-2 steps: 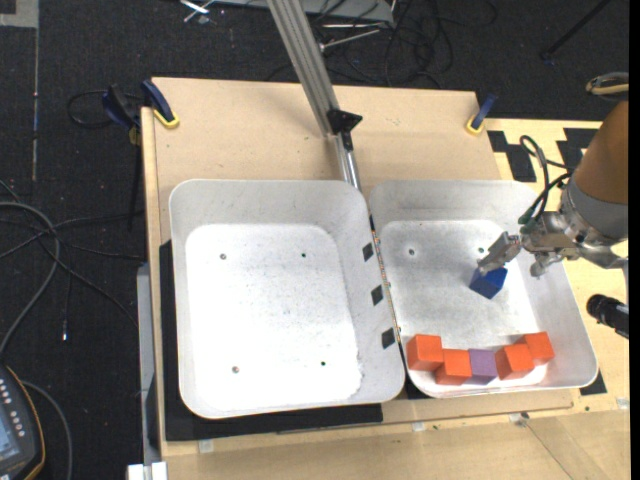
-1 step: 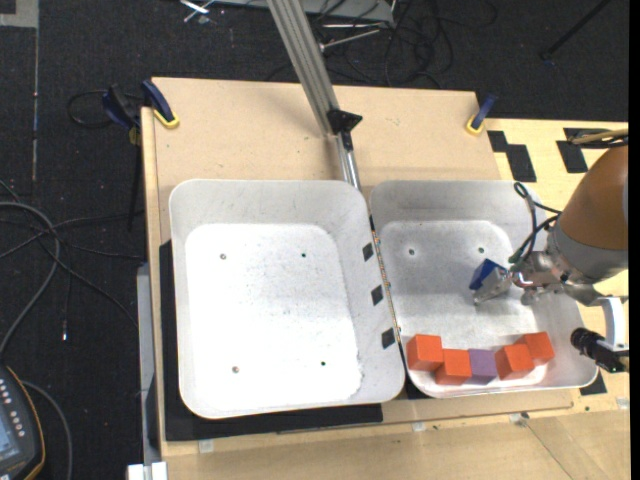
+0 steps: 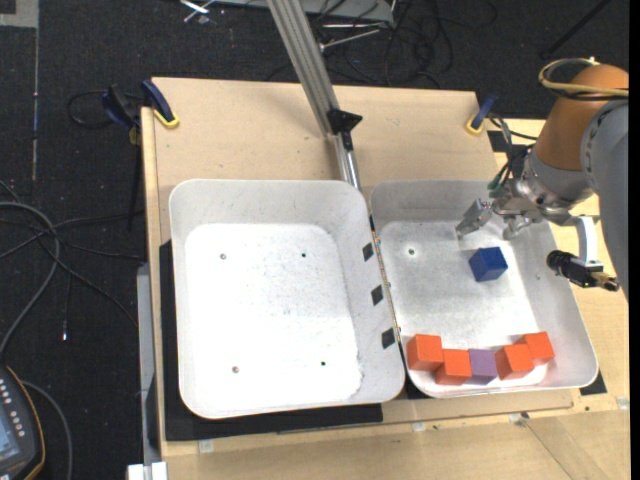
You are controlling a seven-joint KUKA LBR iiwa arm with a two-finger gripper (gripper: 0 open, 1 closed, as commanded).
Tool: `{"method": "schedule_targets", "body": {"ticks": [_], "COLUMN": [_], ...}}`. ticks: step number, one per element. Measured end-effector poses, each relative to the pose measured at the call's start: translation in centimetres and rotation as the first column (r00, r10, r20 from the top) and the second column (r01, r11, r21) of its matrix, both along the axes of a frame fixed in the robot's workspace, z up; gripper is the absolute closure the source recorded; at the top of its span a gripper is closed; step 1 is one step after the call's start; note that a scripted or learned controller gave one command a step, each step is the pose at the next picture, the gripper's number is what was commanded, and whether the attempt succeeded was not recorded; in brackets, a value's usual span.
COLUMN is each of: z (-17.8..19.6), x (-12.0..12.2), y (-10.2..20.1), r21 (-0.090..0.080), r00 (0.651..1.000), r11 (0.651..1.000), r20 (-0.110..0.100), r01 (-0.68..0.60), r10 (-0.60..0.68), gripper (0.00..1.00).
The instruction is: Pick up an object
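1. Blue cube (image 3: 488, 264) sitting alone mid-floor of the right bin (image 3: 440, 298), on the desk's right side, well apart from everything else.
2. Gripper (image 3: 493, 216) hanging just above and behind it, toward the bin's far edge. Jaws spread apart, nothing between them.
3. Looks small, stiff and light, probably foam or wood. Smooth sides, so could slip if pinched on a corner.
4. Best bet: squeeze two opposite flat faces, square on.
5. Row of orange blocks (image 3: 427, 352) plus a purple block (image 3: 483, 364) crammed along the bin's near edge. Way harder to get at, packed touching.
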State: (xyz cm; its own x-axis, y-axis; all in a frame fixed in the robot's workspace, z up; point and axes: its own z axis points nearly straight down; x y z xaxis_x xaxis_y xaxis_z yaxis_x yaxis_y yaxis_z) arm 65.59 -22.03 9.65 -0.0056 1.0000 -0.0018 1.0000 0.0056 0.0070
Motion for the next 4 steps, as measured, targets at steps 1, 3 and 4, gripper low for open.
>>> {"method": "schedule_targets", "body": {"ticks": [1, 3, 4], "z": [-0.1, 0.0, 0.0], "x": [-2.4, -6.0, -6.8], "y": [2.1, 6.2, 9.4], "r21": [0.002, 0.0, 0.001], "r00": [1.0, 1.0, 1.0], "r11": [1.0, 1.0, 1.0], "r20": [-0.008, -0.007, -0.006], "r01": [0.004, 0.007, 0.002], "r10": [-0.004, -0.007, -0.002], "gripper": [0.0, 0.0, 0.0]}}
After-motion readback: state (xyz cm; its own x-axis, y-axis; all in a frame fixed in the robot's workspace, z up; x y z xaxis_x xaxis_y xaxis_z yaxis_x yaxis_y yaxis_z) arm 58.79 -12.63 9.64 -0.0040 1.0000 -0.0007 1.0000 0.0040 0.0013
